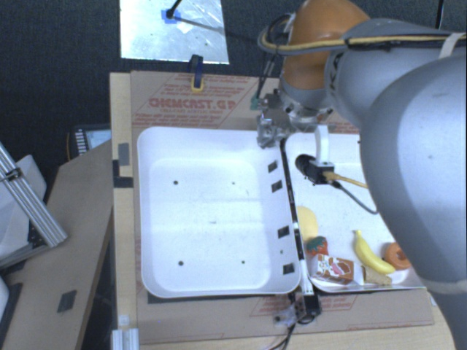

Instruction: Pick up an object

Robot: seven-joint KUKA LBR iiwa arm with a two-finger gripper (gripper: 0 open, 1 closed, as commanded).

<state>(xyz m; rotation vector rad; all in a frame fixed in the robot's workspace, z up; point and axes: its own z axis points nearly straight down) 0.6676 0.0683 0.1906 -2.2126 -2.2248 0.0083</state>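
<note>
1. Lying at the near end of the right bin [343,188], close to the divider between the two bins, a small cluster of objects offers the candidates: a banana [368,252], a red-and-white packet [334,268], a pale yellow round thing [307,221] and an orange item [398,255] half covered by the arm [408,144].
2. Left of the divider, the left bin [204,217] shows its bare white floor.
3. Farther along the divider, toward its far end, the hand [271,133] hangs above the rim between the bins; whether it is wide or narrow I cannot tell, and nothing is visibly in it.
4. Beyond that, a cardboard sheet [193,102] lies on the surface under the bins.
5. Risk, as I judge it: the hand sits well apart from the cluster and right over the divider, so a straight descent would likely strike the rim or close on nothing.
6. The objects also crowd each other, so a grasp there could nudge neighbours or pinch two at once.
</note>
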